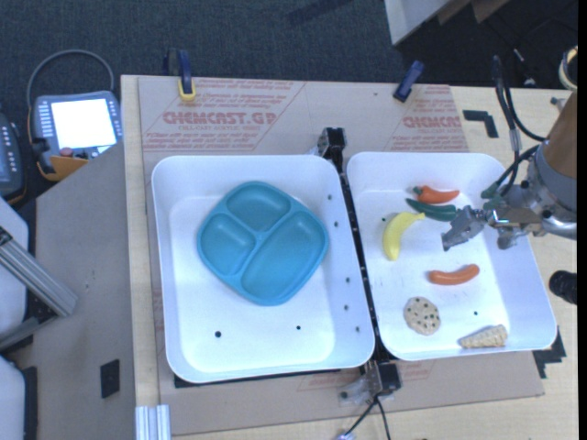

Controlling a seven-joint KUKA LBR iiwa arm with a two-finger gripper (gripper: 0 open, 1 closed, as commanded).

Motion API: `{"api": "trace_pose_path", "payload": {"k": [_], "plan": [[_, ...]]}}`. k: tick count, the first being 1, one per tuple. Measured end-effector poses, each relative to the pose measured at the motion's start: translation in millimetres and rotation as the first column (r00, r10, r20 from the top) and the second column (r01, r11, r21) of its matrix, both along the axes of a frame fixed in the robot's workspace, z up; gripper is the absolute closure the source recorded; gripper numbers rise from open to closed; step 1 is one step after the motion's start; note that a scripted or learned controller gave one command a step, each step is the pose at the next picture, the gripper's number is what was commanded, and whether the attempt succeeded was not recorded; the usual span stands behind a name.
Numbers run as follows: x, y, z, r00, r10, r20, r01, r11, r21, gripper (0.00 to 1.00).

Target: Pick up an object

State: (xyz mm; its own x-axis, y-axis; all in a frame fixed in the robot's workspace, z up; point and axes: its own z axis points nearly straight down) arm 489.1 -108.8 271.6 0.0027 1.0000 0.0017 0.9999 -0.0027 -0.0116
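Nearest you, the right bin (541,287) holds a wedge (483,337) at its front edge, cookie (422,315), sausage (454,275), banana (397,232) and chili peppers (436,200). The left bin (174,246) holds a blue plate (263,243). The tool (481,228) hangs spread above the sausage, gripping nothing.

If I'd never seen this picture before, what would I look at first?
Probably the big blue plate with three sections, lying in the left bin. Next, the bright toy food in the right bin: a yellow banana, a cookie and a sausage, with the robot's gripper hanging just above them.
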Motion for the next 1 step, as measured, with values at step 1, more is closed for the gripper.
{"api": "trace_pose_path", "payload": {"k": [1], "plan": [[2.1, 0.3, 5.4, 1.0, 0.003, 0.012, -0.003, 1.0, -0.002, 0.0]]}}
